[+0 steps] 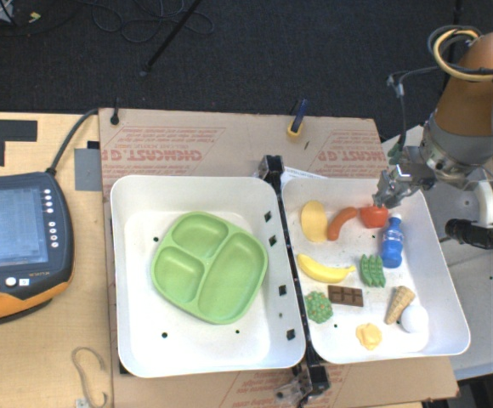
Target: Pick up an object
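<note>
Red tomato (372,217) beside sausage (342,222), under hand (391,192).

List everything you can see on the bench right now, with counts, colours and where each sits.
Shallow plastic bins: 2, white, side by side.
Divided plastic plate: 1, green, left bin.
Toy bananas: 2, yellow, right bin, left part.
Toy sausage: 1, orange-red, right bin top.
Toy tomato: 1, red, beside sausage.
Toy bottle: 1, blue, right bin.
Chocolate bar: 1, brown, right bin centre.
Ice-cream cone: 1, tan, right bin.
Handheld touchscreen pendant: 1, grey-orange, far left.
End effector: 1, grey, above tomato.
</note>
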